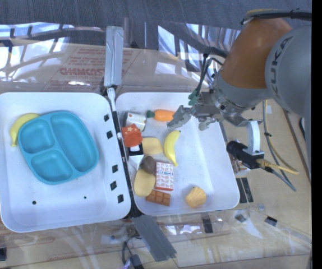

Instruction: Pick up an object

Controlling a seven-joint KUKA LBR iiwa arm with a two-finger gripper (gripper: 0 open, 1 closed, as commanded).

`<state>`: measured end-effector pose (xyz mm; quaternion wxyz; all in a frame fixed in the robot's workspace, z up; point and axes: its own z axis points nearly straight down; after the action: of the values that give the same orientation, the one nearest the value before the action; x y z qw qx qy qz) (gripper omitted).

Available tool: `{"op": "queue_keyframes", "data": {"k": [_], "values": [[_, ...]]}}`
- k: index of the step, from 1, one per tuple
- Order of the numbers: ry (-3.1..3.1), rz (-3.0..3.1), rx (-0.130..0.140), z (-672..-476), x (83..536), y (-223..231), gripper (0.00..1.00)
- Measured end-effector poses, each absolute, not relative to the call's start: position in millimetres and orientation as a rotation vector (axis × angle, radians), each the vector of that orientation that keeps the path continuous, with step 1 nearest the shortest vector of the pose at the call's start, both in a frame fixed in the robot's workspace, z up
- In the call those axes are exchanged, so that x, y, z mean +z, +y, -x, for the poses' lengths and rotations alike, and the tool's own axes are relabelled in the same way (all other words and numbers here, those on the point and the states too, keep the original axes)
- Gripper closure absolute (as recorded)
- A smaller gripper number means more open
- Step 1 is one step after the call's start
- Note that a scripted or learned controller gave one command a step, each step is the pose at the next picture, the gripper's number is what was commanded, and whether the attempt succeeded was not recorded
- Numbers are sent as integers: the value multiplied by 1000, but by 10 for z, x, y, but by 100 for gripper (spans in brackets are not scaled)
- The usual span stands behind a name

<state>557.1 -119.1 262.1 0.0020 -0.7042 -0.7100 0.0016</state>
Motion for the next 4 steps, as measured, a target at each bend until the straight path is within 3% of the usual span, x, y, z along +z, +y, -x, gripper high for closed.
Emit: {"op": "queue_keyframes", "data": {"k": [1,2,3,4], "values": [[-1935,2467,10,-5429,1511,-1061,0],[-2164,2276,-1,-5877,2293,-711,0],[-2057,2364,15,-6059,1435,-1736,0],[-2131,2302,4,-5524,914,-1618,0]]}}
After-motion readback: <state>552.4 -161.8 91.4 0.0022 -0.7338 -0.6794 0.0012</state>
